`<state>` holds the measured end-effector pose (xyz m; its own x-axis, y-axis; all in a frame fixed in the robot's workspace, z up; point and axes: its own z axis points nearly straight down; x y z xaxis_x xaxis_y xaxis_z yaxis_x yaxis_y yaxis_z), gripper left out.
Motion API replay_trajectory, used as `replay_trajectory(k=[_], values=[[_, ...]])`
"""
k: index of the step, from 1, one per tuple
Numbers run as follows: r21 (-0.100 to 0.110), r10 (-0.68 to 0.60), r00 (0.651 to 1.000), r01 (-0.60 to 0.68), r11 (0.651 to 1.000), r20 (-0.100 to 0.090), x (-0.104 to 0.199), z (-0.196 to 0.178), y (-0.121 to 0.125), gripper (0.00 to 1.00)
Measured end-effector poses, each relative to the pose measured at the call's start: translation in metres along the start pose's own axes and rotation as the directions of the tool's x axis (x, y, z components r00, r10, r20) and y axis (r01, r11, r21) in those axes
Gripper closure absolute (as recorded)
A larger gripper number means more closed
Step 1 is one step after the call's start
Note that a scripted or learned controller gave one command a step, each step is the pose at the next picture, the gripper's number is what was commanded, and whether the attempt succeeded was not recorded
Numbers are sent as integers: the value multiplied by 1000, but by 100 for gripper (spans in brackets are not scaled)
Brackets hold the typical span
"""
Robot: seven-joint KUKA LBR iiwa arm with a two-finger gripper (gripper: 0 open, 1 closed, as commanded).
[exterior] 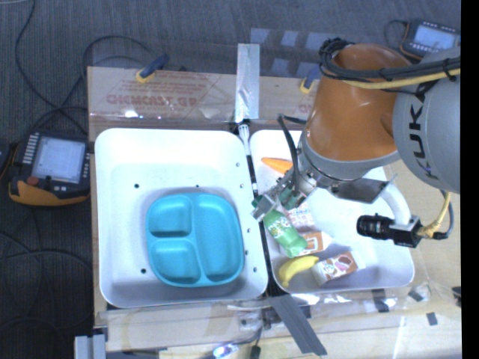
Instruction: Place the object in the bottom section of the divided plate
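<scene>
A blue divided plate [196, 238] with three sections lies in the left white bin [120, 163]. My gripper [278, 197] hangs low over the left part of the right bin [400, 271], close to the wall between the bins. Directly below and beside it lie a green pouch [284, 232] and a small white-and-red carton [302, 218]. An orange carrot [275, 163] lies just behind the gripper. Near the front of that bin lie a yellow banana [294, 268] and a second small carton [335, 267]. The arm's orange band hides the back of the right bin.
A black camera unit [385, 228] juts from the wrist over the right bin. A pendant [49, 167] lies on the floor left of the bench, and another [430, 40] at the top right. Cardboard [165, 96] lines the bench's back.
</scene>
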<state>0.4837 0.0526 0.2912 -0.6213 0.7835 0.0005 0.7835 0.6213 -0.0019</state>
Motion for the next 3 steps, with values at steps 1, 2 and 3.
replay_trajectory(k=[1, 2, 3], values=[[0, 115, 993, -115, 993, 2, -97, -64, -15, 100], [2, 349, 937, -349, 937, 0, -98, 0, -31, 100], [4, 347, 938, -347, 938, -1, -97, -8, -30, 100]])
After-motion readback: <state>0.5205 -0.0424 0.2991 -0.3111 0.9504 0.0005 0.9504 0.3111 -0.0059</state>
